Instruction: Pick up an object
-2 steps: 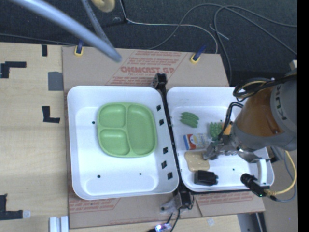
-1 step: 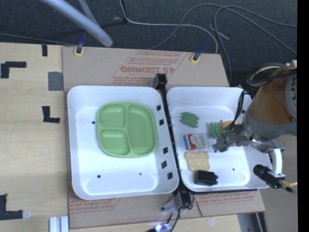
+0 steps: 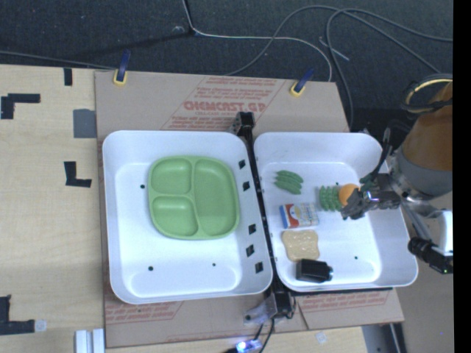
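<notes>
Gripper (image 3: 358, 199) sits at the right bin's (image 3: 390, 267) right side, carrot toy (image 3: 335, 195) touching on its left, long axis left-right; jaw state unclear.

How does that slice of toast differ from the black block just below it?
The toast is pale tan; the block is solid black. The toast is larger and roughly square, while the block is smaller and oblong. The toast lies nearer the bin's middle; the block sits by the near wall. Both rest flat in the right bin.
</notes>
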{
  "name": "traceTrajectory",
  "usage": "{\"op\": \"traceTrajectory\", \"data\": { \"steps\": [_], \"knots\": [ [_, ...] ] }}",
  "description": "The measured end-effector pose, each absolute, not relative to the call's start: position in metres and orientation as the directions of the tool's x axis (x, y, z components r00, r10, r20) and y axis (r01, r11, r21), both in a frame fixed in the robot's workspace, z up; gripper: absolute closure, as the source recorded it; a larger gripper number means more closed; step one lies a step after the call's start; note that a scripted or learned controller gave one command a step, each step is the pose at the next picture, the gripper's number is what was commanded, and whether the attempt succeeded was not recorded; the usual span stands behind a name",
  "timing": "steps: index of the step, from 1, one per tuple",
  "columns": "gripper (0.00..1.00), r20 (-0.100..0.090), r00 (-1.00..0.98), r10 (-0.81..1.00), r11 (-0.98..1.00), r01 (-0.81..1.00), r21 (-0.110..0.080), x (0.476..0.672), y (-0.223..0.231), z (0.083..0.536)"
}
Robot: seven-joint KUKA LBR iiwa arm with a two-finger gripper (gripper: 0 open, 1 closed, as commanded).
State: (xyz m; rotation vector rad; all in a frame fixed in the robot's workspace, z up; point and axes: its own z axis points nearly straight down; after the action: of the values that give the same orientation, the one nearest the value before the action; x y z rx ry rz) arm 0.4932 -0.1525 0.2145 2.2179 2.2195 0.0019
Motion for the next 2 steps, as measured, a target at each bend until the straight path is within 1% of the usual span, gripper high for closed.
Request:
{"op": "traceTrajectory", "data": {
  "steps": [1,2],
  "knots": [
    [1.0,-0.001,-0.001,1.0,0.001,1.0,0.001,0.494,-0.153,0.24],
    [1.0,0.0,-0.005,1.0,0.005,1.0,-0.001,0.514,-0.103,0.227]
  ]
}}
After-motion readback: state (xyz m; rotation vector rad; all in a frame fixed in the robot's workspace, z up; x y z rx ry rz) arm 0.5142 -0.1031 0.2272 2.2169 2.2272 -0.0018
